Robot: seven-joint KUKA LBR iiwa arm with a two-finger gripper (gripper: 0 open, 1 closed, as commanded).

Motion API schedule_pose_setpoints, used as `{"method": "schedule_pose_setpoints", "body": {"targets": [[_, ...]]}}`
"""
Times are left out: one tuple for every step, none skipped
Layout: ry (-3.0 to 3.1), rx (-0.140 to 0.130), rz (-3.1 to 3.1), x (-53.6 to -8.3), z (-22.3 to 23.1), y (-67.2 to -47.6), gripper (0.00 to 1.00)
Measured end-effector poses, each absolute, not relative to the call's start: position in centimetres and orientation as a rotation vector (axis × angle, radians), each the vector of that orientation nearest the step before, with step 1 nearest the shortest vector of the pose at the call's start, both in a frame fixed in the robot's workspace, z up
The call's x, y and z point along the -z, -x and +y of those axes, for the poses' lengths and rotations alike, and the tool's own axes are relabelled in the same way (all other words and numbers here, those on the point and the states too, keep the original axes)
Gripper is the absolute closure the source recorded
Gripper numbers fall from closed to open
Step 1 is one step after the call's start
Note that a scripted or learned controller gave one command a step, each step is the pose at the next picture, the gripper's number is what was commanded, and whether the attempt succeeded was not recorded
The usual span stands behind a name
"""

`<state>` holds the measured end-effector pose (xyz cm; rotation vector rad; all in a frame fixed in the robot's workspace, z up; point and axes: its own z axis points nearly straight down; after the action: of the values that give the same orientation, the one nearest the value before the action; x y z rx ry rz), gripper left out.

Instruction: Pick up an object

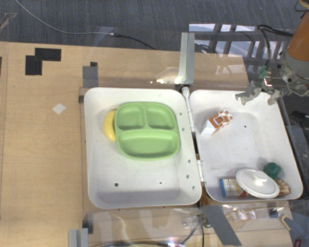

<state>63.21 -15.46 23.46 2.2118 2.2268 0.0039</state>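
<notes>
Wooden bench (36, 153) is bearing two white bins side by side, with dark carpet lying beyond it. Likely targets are sitting in the right bin (232, 148): a small orange-and-white carton (219, 121) is lying alone near the bin's upper middle, while a white lid (257, 183), a small tin (229, 188) and a green object (272, 169) are crowding the lower right corner, touching or nearly touching. The gripper (259, 93) is hovering over the upper right rim of that bin with its two fingers spread wide and nothing between them. No object is being held.

Risks, as judged: a descent from this spot is likely to strike the rim rather than any item. The carton is offering the clearest approach; the corner cluster is inviting a slip or a double contact, and the lid's smooth dome may be escaping a pinch.

The left bin (139, 189) is holding a green divided plate (146, 130) covering most of a banana (109, 126).
</notes>
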Motion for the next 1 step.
{"method": "schedule_pose_setpoints", "body": {"targets": [[-2.31,-0.003,2.127,-14.8,-12.88,-63.76,0.0]]}}
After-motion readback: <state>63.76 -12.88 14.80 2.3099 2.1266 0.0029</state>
